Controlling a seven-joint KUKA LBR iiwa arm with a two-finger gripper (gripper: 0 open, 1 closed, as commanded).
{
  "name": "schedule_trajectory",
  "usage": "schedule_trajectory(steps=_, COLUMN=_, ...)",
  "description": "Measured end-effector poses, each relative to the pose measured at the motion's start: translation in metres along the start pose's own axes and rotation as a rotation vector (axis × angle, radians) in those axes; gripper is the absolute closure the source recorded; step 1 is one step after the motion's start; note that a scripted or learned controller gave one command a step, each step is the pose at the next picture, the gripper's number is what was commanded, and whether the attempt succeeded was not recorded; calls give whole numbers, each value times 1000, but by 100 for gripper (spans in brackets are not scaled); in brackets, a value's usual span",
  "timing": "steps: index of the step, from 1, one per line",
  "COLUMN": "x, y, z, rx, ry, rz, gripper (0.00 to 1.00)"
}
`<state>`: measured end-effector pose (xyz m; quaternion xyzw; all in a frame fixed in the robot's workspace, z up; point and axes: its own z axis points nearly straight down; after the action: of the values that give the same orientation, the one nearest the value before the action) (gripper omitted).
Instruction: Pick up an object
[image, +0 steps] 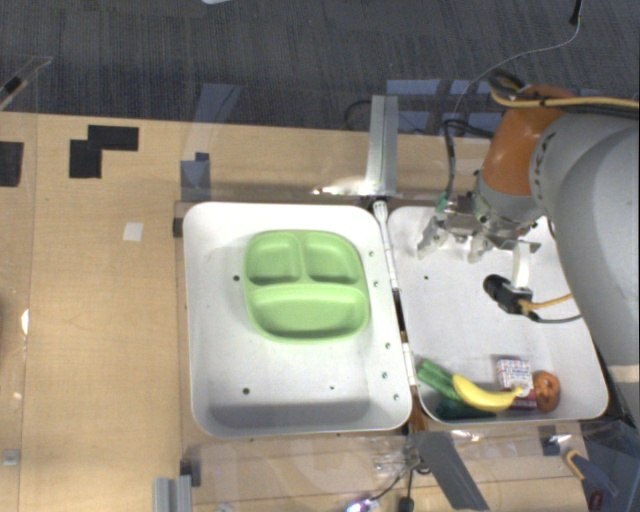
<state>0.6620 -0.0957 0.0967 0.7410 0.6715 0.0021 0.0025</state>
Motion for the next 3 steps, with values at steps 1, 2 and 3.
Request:
schedule_trajectory(steps=1, x=-51, y=-2, z=-119, rx=-2, ry=-1, rz=-171, gripper=0)
schedule_trajectory(steps=2, x=-125, y=-145, z=-24, rx=4, ry=0, rz=-12, gripper=0)
schedule_trajectory(steps=3, x=-31, y=-122, z=5, rx=-9, ry=1, rz=-59, gripper=0)
